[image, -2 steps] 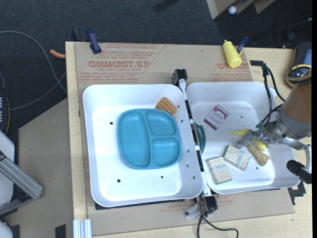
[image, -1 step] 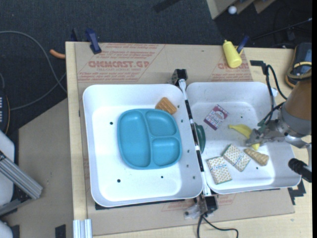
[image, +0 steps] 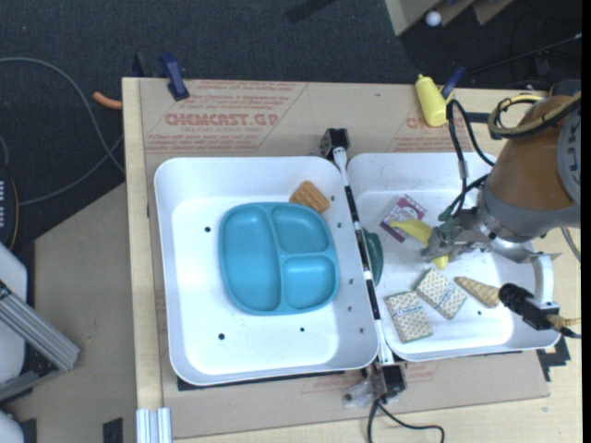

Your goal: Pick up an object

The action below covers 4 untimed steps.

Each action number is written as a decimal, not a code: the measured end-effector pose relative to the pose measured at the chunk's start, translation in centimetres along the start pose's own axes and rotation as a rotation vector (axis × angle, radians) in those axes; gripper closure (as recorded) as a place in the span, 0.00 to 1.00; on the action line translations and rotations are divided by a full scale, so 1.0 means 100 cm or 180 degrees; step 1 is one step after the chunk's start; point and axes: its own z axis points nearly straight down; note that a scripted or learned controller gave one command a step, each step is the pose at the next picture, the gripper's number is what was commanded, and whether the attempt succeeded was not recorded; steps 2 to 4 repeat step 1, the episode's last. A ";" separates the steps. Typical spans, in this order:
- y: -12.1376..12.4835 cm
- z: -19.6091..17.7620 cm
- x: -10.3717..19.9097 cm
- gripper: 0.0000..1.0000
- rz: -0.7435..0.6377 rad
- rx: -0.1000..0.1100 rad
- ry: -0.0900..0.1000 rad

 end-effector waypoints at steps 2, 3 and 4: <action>0.021 -0.053 0.062 1.00 -0.0003 -0.0002 0.0002; 0.021 -0.053 0.062 1.00 -0.0003 -0.0002 0.0002; 0.021 -0.053 0.062 1.00 -0.0003 -0.0002 0.0002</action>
